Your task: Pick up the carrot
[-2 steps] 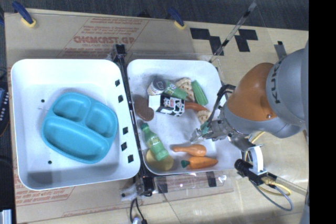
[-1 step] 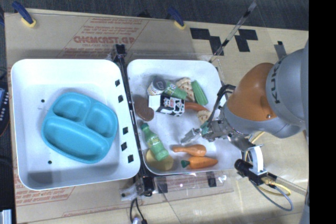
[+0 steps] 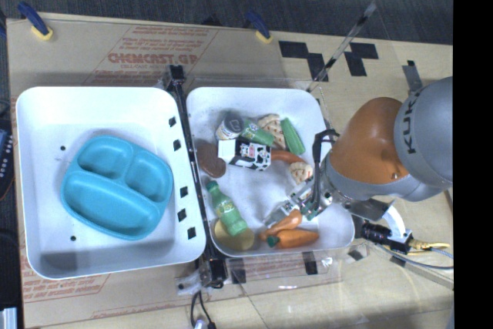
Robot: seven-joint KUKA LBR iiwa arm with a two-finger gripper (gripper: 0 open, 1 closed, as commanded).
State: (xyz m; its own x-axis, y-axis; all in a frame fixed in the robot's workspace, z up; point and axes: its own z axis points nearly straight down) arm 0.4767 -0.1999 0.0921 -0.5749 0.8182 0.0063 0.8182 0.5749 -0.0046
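1. From above, I see two white bins side by side on the brown surface (image 3: pixel 231 50). The left bin (image 3: pixel 31 166) has a blue tray (image 3: pixel 115 189) in it.
2. The right bin (image 3: pixel 231 100) is full of toy food. The carrot (image 3: pixel 293 238) lies near the front edge, next to a second, smaller orange piece (image 3: pixel 285 221).
3. A green bottle (image 3: pixel 226 208) lies just left of them, and a black and white carton (image 3: pixel 253 153) sits farther back.
4. The hand (image 3: pixel 300 204) is low, right above the small orange piece. I cannot tell if it is wide or narrow, or if it holds anything.
5. I think the hand could grab the wrong orange piece, because the two lie so close. The carrot could also slip out, because it is round and smooth.
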